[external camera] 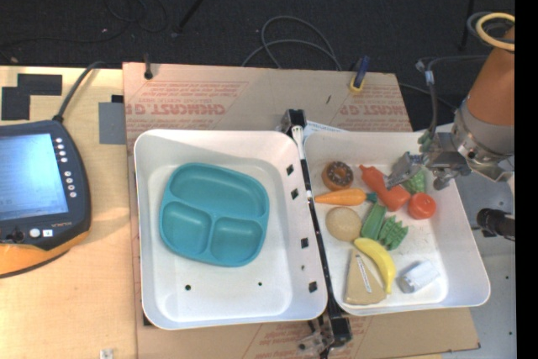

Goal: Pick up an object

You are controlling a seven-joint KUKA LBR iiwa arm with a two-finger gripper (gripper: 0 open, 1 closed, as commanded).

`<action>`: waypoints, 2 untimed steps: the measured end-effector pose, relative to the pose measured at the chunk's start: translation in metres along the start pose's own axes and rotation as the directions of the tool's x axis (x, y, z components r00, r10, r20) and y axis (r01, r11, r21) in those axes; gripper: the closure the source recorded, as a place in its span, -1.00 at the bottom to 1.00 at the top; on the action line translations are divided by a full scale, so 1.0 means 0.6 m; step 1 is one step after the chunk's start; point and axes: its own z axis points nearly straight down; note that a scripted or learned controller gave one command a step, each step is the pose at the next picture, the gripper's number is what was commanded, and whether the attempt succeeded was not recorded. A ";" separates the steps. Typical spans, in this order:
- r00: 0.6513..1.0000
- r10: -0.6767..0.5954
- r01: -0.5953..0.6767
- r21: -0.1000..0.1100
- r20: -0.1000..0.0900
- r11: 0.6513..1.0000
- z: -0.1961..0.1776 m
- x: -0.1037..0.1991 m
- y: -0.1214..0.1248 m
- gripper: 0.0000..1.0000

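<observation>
The right bin [471, 265] holds several toy foods: a brown donut [339, 174], an orange carrot [340, 197], a red pepper [382, 187], a red tomato [422, 205], a green vegetable [382, 224], a tan round piece [343, 223], a yellow banana [377, 259], a sandwich wedge [361, 282] and a small white can [418, 275]. My gripper [409, 172] hangs low over the bin's upper right part, right at the red pepper's far end and just above the tomato. A small green piece [418, 182] sits under it. Whether it grips anything is unclear.
A teal divided plate [214, 213] lies in the left bin [160, 265]. A black divider [307, 214] runs between the bins. A tablet-like pendant [34, 181] rests on the bench at far left. Cables lie on the dark floor behind the cardboard sheet [252, 101].
</observation>
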 end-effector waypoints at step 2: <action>1.000 0.007 -0.007 0.003 -0.003 1.000 0.244 -0.005 -0.086 1.00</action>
